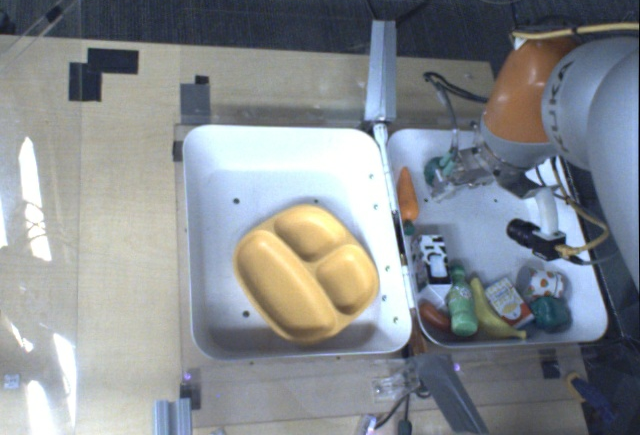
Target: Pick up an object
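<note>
Objects for picking lie in the right bin (590, 318), most of them crowded along its near edge, while the biggest thing on the bench, a yellow three-compartment tray (305, 270), sits tilted in the middle of the left bin (215, 223). Next in bulk is the grey arm (590, 103) with its orange band, reaching in from the right over the far end of the right bin; its gripper (458, 166) hangs low there, near a small green thing, and whether it is apart or together cannot be told. Along the near edge rest a banana (492, 311), a green bottle (461, 303), a teal ball (549, 313) and a small carton (507, 297). An orange carrot (407, 195) lies against the bin's left wall, with a black-and-white item (432, 256) just below it.
</note>
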